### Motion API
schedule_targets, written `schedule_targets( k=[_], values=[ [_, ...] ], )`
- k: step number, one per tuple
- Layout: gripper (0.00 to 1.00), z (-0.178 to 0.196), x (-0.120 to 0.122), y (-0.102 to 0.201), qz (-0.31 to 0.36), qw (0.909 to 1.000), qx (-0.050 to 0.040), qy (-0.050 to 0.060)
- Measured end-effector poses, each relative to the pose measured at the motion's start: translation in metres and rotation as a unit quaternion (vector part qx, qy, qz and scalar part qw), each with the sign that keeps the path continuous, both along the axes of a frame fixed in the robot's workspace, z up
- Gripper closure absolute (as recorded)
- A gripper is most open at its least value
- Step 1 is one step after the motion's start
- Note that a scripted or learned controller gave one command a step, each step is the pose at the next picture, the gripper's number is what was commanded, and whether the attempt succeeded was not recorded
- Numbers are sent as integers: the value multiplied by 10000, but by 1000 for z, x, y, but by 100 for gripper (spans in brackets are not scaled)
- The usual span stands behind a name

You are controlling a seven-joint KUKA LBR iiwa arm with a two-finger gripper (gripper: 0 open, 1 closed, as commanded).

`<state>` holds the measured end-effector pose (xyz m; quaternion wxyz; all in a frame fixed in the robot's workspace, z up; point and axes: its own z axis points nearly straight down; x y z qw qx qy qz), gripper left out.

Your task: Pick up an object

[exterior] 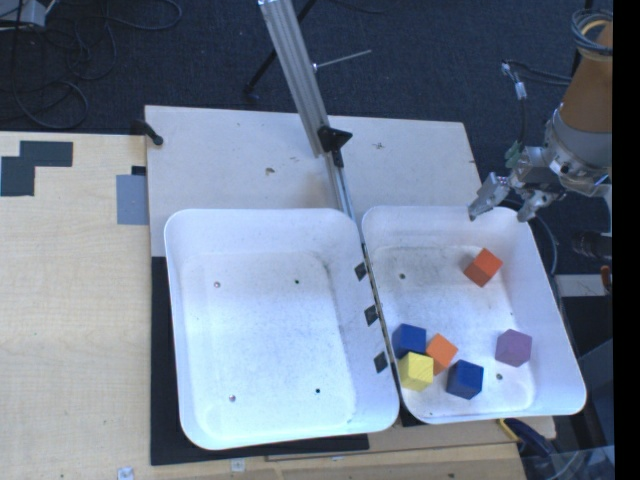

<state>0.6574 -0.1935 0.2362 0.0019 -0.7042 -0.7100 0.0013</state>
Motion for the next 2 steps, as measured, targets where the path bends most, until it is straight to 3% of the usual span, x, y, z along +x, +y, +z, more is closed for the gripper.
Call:
schedule_targets(
  k=[1,2],
  values=[
    [0,-116,-29,-16,-25,9999,-38,-113],
    [0,-121,-119,74,-22,10000,23,17]
  ],
)
